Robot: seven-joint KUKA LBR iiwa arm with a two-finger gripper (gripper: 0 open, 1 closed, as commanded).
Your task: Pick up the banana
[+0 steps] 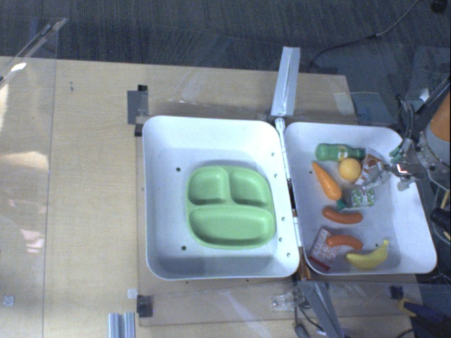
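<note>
Two shallow white bins are sitting side by side on the worktop [77,189], and nothing of the task looks done so far. The banana [369,257] is lying untouched in the near right corner of the right bin [416,224], its tip curling upward beside the bin's wall. The arm is reaching in from the right, and its gripper [394,166] is hanging over the far right part of that bin, well apart from the banana and closer to the round yellow fruit [349,169]. How wide the jaws are standing cannot be told, since the metal parts are blurring into the clutter beneath them; nothing is visibly caught between them. By my judgement, everything is left to do: travelling toward the near corner, lowering over the banana, closing on it and lifting.

Counting the right bin's contents: one banana, one round yellow fruit, one green bottle [340,151] lying on its side at the far end, one orange carrot [325,180] slanting beside it, and two reddish sausage-like pieces, one [342,216] in the middle and one [344,241] just beside the banana. One small packet [321,248] with a dark red edge is resting at the near left, and one crinkled greenish wrapper [362,196] is lying near the centre. In the left bin [162,146], one green divided tray [230,205] with three compartments is sitting alone.
</note>
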